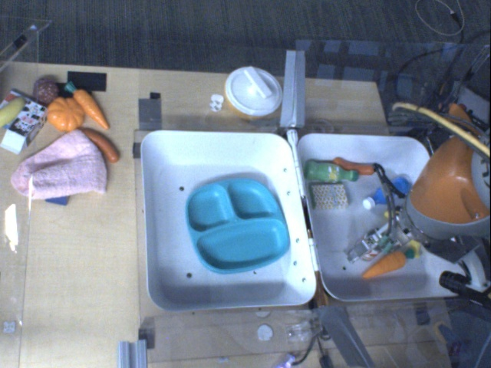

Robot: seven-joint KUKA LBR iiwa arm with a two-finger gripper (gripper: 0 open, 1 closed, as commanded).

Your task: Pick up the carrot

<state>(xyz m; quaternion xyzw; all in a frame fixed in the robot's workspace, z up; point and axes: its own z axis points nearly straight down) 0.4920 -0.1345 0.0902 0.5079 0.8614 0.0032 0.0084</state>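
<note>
An orange carrot point(386, 264) lies near the front wall of the right bin point(418, 291), its thin end pointing left. My gripper point(376, 244) hangs low just above and behind the carrot's left half, close to it or touching it. Nothing visibly sits in its grasp. The grey arm with its orange band point(449, 181) comes in from the right over the bin's right side and hides what lies beneath it.
The right bin also holds a green bottle point(330, 172), a red-orange pepper point(354, 164), a grey sponge point(330, 197), small blue pieces point(398, 184) and a yellow item point(414, 246). A blue divided plate point(238, 225) sits in the left bin point(165, 205). Toy food, including a second carrot point(92, 107), and a pink cloth point(60, 169) lie on the bench at left.
</note>
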